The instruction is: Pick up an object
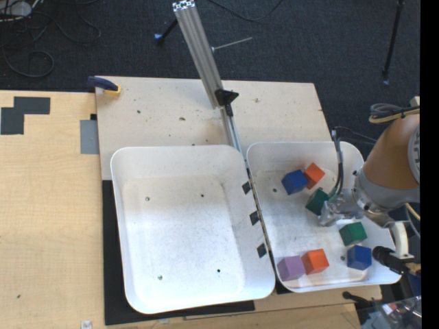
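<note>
The right bin holds several small blocks. A blue block and an orange block lie together near its back. A dark green block sits just below them, and my gripper is low in the bin, touching or nearly touching that block's right side. A brighter green block lies just right of the gripper. Along the front wall are a purple block, an orange block and a blue block.
The left bin stands beside the right one, their walls meeting at a divider with black clips. A slanted aluminium bar rises behind the bins. The arm's grey and orange wrist hangs over the right bin's right edge.
</note>
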